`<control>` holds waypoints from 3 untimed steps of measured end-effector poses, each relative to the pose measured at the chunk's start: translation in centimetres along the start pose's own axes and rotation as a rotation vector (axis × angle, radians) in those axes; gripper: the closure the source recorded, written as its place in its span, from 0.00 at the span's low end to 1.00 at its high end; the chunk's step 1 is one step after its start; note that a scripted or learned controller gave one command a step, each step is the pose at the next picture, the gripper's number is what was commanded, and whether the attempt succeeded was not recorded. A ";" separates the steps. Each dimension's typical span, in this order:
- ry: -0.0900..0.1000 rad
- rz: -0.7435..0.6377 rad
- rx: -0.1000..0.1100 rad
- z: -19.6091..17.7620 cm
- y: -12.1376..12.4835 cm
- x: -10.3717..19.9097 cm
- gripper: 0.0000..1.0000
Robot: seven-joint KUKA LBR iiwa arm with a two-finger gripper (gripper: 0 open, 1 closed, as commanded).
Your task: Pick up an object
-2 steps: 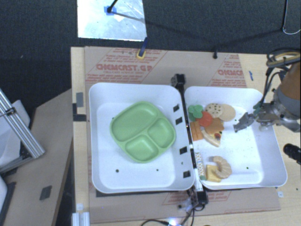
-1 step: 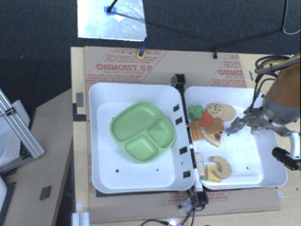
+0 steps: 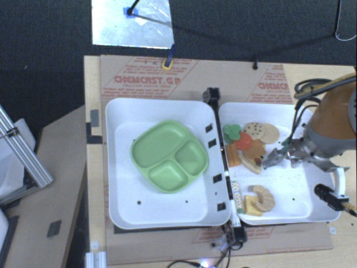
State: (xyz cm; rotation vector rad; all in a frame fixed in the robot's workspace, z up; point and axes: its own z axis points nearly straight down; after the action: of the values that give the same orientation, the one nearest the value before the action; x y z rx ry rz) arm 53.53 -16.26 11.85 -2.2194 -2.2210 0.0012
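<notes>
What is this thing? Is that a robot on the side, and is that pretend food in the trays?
Yes, that is a robot arm, grey with an orange band, reaching in from the right. One camera looks down from above. Two white bins sit side by side. The left bin holds a green plate with three sections. The right bin holds what look like toy foods: a cookie with dots, something green, something red and a croissant. The arm's gripper hangs over the food pile. I cannot tell whether it has grabbed anything.
</notes>
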 end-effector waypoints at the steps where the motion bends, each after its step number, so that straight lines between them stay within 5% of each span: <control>1: 0.001 0.000 -0.004 3.2 0.2 0.0 0.00; 2: -0.002 0.000 -0.010 2.1 0.3 0.0 1.00; 3: -0.002 -0.003 -0.007 -2.3 0.5 0.1 1.00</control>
State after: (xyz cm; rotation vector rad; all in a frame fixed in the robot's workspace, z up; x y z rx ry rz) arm 53.99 -16.16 14.11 -2.2204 -2.2290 -0.0040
